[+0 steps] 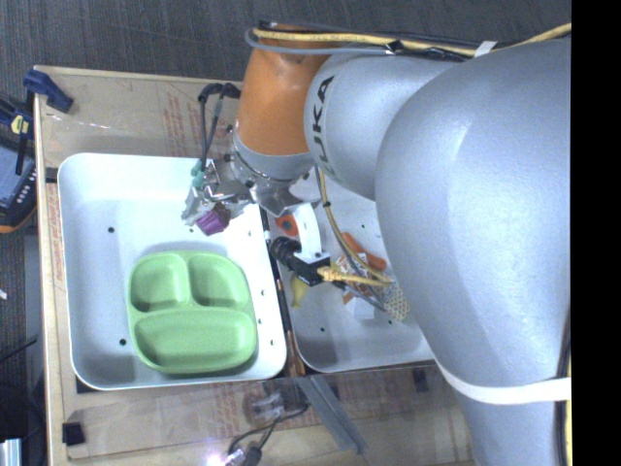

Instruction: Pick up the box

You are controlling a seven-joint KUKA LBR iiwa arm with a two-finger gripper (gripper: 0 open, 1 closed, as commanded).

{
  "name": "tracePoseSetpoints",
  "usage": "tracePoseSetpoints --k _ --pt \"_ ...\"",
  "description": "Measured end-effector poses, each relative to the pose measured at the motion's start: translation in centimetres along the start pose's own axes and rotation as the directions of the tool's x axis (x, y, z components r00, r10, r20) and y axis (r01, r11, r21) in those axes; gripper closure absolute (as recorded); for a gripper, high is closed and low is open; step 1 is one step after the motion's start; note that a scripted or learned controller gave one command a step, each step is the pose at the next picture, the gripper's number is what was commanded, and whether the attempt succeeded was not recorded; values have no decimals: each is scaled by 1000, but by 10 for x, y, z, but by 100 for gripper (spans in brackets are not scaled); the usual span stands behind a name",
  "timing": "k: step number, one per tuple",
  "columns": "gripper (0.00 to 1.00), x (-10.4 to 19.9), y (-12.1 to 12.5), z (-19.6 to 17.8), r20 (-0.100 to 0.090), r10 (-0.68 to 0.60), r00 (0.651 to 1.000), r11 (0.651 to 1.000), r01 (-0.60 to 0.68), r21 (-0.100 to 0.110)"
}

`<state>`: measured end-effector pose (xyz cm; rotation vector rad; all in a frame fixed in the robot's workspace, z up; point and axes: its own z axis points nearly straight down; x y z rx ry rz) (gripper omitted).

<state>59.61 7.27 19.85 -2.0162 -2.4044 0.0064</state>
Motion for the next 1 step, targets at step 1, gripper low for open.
tracePoseSetpoints --k 1 --pt "100 18 -35 9 1 168 986 986 -168 1"
